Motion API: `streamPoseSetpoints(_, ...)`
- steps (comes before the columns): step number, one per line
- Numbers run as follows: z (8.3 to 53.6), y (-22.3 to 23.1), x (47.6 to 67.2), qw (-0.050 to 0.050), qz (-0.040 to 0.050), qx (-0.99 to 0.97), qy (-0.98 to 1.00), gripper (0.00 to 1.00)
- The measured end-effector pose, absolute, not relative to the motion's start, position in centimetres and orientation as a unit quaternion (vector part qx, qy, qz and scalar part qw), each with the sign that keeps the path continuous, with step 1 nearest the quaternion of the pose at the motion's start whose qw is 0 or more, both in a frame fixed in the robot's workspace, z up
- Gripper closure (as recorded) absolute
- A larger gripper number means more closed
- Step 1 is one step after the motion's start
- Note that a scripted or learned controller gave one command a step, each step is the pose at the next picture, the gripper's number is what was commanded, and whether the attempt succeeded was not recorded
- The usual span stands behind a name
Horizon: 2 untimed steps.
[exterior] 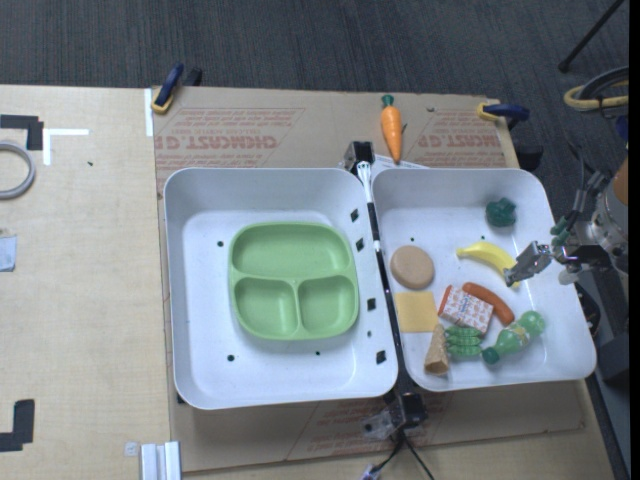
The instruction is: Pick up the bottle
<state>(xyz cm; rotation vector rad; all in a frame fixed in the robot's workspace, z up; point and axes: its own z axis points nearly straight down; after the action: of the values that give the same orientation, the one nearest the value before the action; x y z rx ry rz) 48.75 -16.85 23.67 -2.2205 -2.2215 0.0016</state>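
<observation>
At the right side of the frame, your pincer (522,268) reaches in over the right bin (560,363). Its fingers sit close together, and nothing is between them. It hangs just beside the banana (486,256), near the bin's right wall.

The bottle (514,336) is green. It lies on its side in the lower right part of that bin, below the pincer and apart from it. Just to its left are green peas (462,342), and a sausage (488,302) lies just above it.

You can also see a round cookie (411,266), a yellow cheese slice (416,311), a red and white box (466,307) and a broccoli (501,212) in that bin.

In the left bin (190,298) there is a green tray (294,280) with three parts.

A carrot (390,127) lies on the worktop (80,268), above the bins.
</observation>
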Motion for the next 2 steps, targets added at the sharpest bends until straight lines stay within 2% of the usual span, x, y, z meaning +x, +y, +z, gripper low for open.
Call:
streamPoseSetpoints(1,24.6,-16.9,48.8,0.0,0.0008,-0.707,-0.707,1.0)
streamPoseSetpoints(2,22.6,-8.5,47.7,0.001,0.0009,-0.735,-0.679,1.0)
